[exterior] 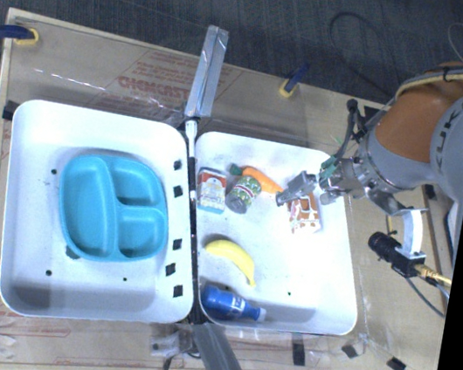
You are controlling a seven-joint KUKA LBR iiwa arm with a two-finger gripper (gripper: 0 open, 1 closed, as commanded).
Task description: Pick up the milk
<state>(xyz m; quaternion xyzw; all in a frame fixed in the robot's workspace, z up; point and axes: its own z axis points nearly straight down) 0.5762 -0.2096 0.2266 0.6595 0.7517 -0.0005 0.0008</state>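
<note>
A small white carton with a red label [211,190], which looks like the milk, lies at the left side of the right bin [330,277], beside the divider. My gripper [312,192] hangs over the upper right part of that bin, well to the right of that carton. Its fingers [294,190] are spread, and I see nothing between them. A brown-and-white box [306,214] lies just below the gripper, close to the fingertips.
A green can [244,193] and an orange carrot [261,178] lie between the carton and the gripper. A banana [232,258] and a blue bottle [231,305] lie nearer the front. The left bin [13,265] holds a blue divided tray [114,207].
</note>
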